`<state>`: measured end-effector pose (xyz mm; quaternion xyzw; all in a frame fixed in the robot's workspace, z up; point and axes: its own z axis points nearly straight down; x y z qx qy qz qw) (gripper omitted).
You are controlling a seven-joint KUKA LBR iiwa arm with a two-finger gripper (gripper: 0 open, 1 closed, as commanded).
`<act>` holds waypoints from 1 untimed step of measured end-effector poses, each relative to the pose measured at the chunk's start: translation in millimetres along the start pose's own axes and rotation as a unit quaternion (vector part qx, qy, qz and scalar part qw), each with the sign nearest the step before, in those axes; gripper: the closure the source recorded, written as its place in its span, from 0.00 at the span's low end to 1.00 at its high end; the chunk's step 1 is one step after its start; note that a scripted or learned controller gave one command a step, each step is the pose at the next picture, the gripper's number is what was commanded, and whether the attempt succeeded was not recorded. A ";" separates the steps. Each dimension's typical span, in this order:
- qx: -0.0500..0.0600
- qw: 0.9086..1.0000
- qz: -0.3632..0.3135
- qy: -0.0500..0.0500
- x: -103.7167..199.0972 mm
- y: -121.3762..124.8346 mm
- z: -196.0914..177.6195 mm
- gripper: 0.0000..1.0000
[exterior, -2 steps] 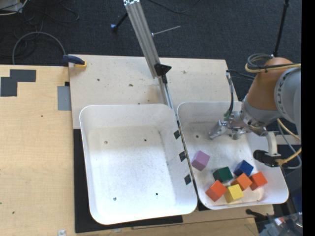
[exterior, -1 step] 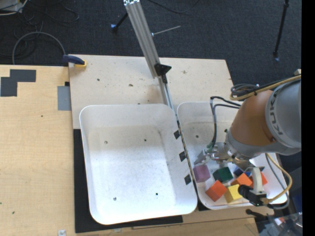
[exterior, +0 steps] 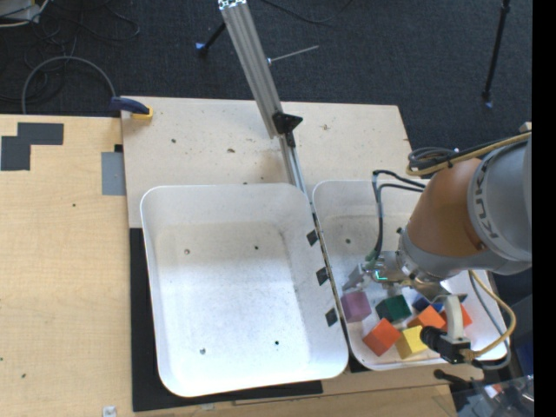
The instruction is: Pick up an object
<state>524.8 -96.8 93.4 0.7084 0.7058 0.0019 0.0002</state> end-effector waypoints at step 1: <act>-0.003 1.000 -0.001 -0.002 -8.4 -35.6 0.0 0.00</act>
